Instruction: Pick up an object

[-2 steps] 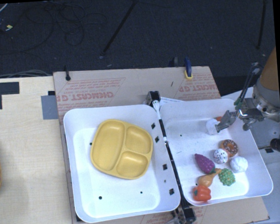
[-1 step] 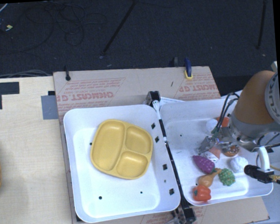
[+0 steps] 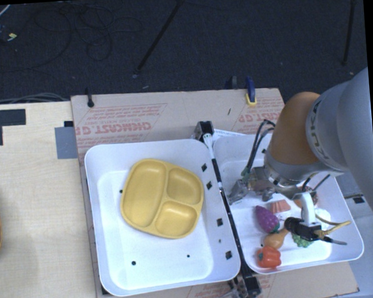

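Plainly, a glossy yellow three-compartment plate (image 3: 162, 198) fills the left bin (image 3: 112, 260) — the arm (image 3: 301, 136) bends over the right bin (image 3: 351, 241), gripper (image 3: 257, 186) state unclear.

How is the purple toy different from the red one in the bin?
The purple grapes are bumpy and dark purple; the red pepper is smoother and bright red with a bit of green. The grapes lie higher in the right bin, closer to the arm's wrist; the pepper sits down by the bin's near rim. Both are small toy foods lying loose in the same bin.
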Robot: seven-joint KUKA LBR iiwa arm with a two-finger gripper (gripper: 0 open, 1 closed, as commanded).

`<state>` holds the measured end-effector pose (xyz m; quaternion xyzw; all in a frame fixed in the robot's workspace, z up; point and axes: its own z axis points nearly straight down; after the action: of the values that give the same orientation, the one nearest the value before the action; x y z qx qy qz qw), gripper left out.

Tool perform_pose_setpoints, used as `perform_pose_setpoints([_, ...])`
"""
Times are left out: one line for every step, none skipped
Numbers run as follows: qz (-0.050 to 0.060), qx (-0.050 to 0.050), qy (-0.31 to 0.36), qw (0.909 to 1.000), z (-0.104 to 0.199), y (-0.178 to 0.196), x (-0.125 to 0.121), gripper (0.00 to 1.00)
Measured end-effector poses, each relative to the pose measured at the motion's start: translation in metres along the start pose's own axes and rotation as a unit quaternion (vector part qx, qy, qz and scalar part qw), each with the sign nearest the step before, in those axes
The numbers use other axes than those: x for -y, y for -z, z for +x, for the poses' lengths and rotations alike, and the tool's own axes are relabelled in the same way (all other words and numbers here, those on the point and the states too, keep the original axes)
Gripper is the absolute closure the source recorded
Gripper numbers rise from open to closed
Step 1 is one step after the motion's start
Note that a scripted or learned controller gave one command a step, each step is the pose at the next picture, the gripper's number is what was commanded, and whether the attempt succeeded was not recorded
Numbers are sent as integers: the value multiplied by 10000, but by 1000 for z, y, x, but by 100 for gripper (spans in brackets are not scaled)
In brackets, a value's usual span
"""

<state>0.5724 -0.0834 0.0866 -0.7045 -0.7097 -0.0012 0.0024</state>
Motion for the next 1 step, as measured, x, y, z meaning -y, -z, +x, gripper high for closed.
perform_pose_setpoints([-15, 40, -52, 10000, -79, 2, -25, 0])
